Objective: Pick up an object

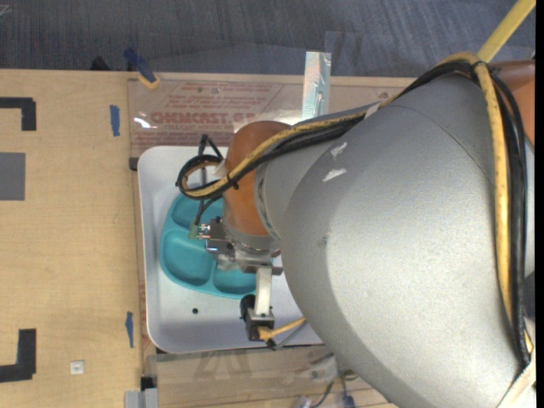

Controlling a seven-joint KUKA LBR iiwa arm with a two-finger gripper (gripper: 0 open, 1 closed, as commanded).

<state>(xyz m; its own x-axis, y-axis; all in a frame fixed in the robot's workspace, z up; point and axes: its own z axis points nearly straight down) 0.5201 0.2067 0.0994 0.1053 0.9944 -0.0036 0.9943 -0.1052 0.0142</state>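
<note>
Teal tray [189,253] in white bin [157,228], half hidden by arm [399,245]

Tan desk [68,253] carried a shallow white bin [151,228], with blue tape strips [115,119] and black corner marks [24,113] on its surface.

- A divided tray [189,253] lies in the bin [161,313], toward its left wall.
- The arm [399,245] reaches in from the right, above the tray.
- The bin rests on the surface [68,253].
</note>
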